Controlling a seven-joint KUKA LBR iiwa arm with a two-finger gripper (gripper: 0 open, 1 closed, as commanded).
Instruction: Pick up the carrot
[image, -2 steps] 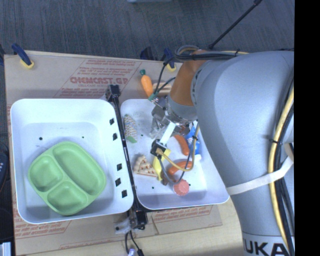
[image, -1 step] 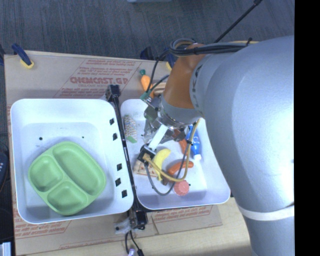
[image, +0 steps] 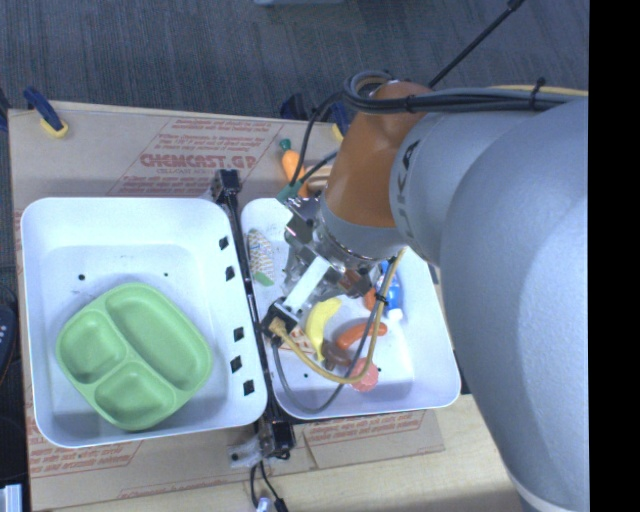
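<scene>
In the right bin (image: 430, 385), an orange, elongated piece that looks like the carrot (image: 349, 337) lies beside a yellow banana (image: 322, 322). My gripper (image: 341, 288) hangs low over the middle of this bin, just above and behind these two. The orange wrist band and the grey arm cover most of it from this view. Nothing can be seen held in it.
The left bin (image: 120, 225) holds a green divided plate (image: 133, 356). In the right bin there are also a pale ribbed item (image: 262, 255) near the left wall, a blue-and-white item (image: 392, 292) and a pinkish piece (image: 366, 378). An orange-and-green object (image: 289, 163) lies on the cardboard behind the bins.
</scene>
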